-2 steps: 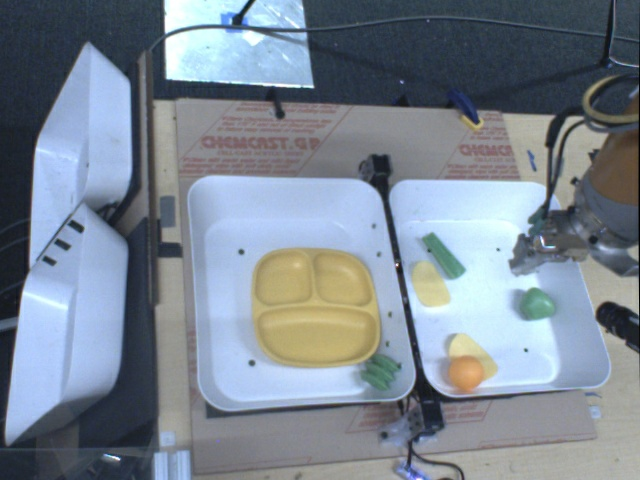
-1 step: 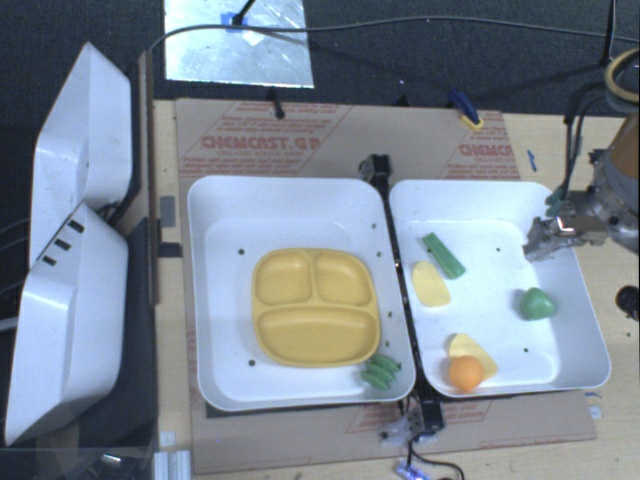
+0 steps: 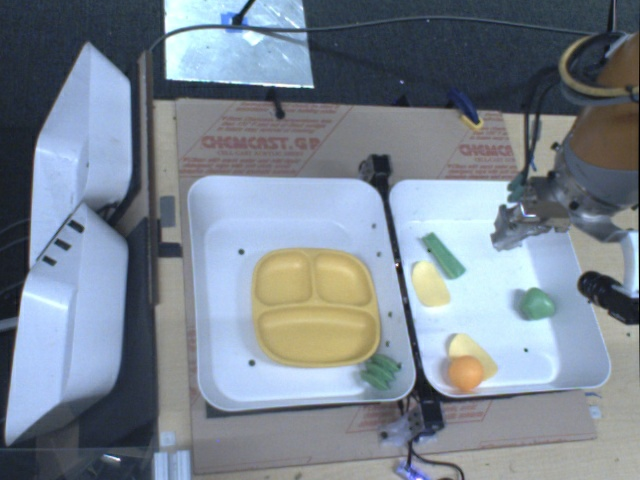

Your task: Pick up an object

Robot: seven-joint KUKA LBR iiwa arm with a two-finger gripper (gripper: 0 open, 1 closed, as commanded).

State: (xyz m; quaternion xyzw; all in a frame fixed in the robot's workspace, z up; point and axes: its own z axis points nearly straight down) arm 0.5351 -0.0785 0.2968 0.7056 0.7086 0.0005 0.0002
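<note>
The two shallow white plastic bins sit side by side on the bench, the left bin [image 3: 215, 268] and the right bin [image 3: 575, 368], so that objects can be lifted from one side and dropped in the other. A pale yellow three-compartment plastic plate [image 3: 316, 304] takes up the middle of the left bin, lying flat, and a small dark green ridged toy [image 3: 381, 371] rests just off the plate's near right corner, against the bin's near right corner.

The grey arm with its orange band [image 3: 605, 138] reaches in over the far right corner of the right bin, and its metal two-finger gripper [image 3: 512, 228] hangs there with nothing visibly between its tips; I cannot tell from here whether the claw is spread or closed.

The candidates for picking lie scattered in that right bin: a pale yellow flat piece [image 3: 431, 284] near the left wall, a green stick-shaped block [image 3: 442, 255] touching its far edge, a rounded green lump [image 3: 537, 304] toward the right wall, and an orange ball [image 3: 465, 372] resting against a yellow wedge [image 3: 477, 350] at the near edge. The green stick looks nearest to the gripper, so I would guess it is the likely target.
</note>
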